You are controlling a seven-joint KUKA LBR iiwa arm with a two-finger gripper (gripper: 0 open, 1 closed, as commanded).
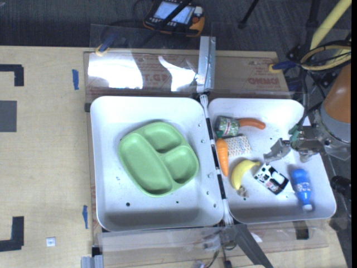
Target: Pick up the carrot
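Observation:
The carrot point(222, 156) is orange and tapered. It lies lengthwise along the left wall of the right bin point(290, 109), between a patterned white packet point(238, 145) and the divider. My gripper point(290, 153) hovers over the right part of that bin, well to the right of the carrot and apart from it. The gripper is open, its fingers point(276, 149) spread, and nothing is between them. It sits just above a black-and-white object point(271, 178) and a blue bottle point(302, 187).
A banana point(242, 172) lies just right of the carrot's lower end. A green can point(226, 126) and an orange-red pepper-like piece point(251, 123) sit at the bin's back. The left bin point(111, 200) holds a green divided plate point(159, 158).

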